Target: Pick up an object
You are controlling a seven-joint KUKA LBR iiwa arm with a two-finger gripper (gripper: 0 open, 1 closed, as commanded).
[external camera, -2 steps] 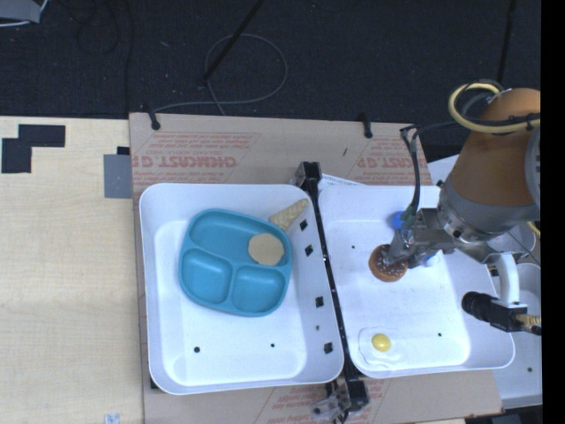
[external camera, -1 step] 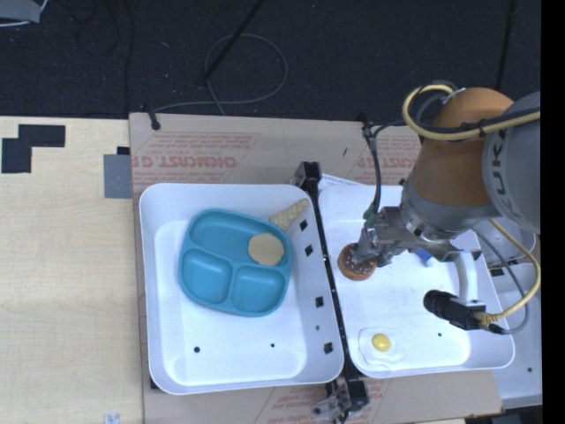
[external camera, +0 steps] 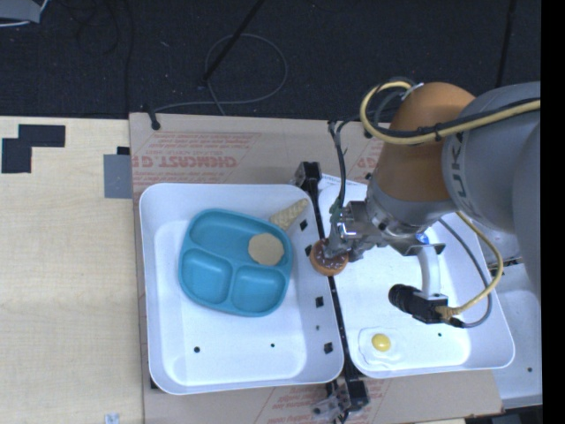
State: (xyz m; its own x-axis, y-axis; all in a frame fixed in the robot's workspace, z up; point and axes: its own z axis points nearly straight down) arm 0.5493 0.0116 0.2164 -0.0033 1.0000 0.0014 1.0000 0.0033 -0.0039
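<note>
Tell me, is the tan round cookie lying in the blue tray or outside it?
In: the cookie lies inside the blue tray, in its upper right compartment.

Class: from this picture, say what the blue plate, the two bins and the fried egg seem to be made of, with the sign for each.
Blue plate: likely moulded plastic, smooth and matt, one even colour, rounded compartments.
Bins: probably thin formed plastic, white with a slight sheen and rounded rims.
Fried egg: looks like a toy, plastic or rubber; flat white with a glossy yellow dome. Too small to be sure.

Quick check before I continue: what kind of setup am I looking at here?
Likely a lab robot grasping bench: two white bins on cardboard, toy food like a fried egg and blue divided plate, and loose cables on dark carpet.
</note>
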